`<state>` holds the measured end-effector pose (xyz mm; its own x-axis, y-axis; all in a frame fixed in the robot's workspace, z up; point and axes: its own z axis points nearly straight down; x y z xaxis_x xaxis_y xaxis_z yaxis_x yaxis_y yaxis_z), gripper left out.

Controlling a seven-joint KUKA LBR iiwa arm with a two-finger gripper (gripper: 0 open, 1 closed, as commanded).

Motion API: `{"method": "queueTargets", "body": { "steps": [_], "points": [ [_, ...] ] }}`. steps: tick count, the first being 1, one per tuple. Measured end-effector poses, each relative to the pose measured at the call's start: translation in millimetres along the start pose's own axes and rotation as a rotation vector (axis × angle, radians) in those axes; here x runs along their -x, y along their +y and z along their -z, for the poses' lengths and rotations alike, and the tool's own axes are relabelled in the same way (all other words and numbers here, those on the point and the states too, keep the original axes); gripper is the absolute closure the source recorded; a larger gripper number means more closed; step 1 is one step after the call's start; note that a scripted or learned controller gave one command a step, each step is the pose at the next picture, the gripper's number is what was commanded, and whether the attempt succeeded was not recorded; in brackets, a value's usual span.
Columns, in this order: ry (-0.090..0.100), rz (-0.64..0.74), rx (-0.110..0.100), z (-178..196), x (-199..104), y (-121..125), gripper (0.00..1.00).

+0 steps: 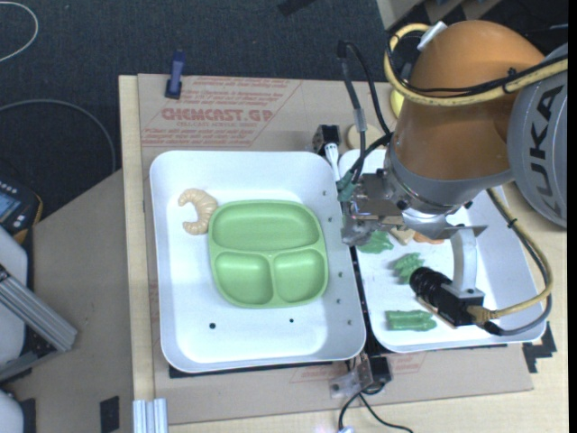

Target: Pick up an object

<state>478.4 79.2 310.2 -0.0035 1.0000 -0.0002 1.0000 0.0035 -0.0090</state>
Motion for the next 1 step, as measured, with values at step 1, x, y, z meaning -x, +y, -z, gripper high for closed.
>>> {"method": "queueTargets", "body": {
  "steps": [1],
  "points": [
    [0.001, -0.004, 0.022, 117.1, 32.5, 0.6, 1.0]
  ]
}}
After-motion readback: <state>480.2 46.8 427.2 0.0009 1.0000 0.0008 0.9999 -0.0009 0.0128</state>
